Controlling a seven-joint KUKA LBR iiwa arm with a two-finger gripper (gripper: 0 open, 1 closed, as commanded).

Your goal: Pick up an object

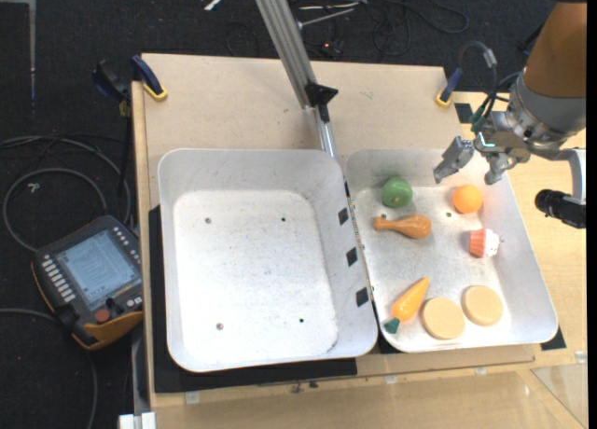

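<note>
Nearest the camera, two discs (464, 311) lie at the right bin's (532, 259) front edge, a carrot (409, 299) just left of them. Relative to the orange (466, 199): cupcake (482, 243) below, drumstick (404, 225) and green ball (396, 191) left. Gripper (474, 165) hovers just above the orange, fingers spread wide, holding nothing. Upper arm (560, 54) is cut off at the frame edge. Left bin (247, 259) adjoins.
</note>
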